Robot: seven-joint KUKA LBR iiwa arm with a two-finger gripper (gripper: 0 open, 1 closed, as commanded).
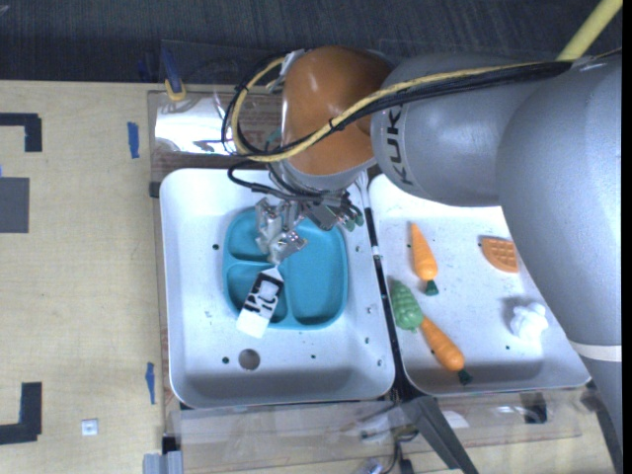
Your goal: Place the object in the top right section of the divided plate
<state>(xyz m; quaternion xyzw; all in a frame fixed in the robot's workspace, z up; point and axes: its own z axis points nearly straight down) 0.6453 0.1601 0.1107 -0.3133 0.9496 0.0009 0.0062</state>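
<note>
The grey arm [494, 117], with its orange band [331, 107] above the wrist, reaches in from the right and hangs over the left white bin [197, 344]; the letters "KU" read on its grey casing, the rest of the word hidden by a cable. A yellow cable [434, 77] and black ones loop across the arm. The gripper [279, 233] points down over the blue divided plate [326, 284], which lies in the left bin, and whether its fingers are spread or closed cannot be told from this angle. Just below the gripper a small white object with black markings [261, 302] lies tilted across the plate's lower left section and over its rim; the print on it is too small to read, and whether the gripper touches it cannot be told. In the right white bin [494, 368] lie two orange carrots [424, 253] [442, 346], a green toy vegetable [405, 306], an orange waffle-like piece [500, 253] and a small white item [526, 318]. The desk [79, 265] is pale wood with black corner marks.
</note>
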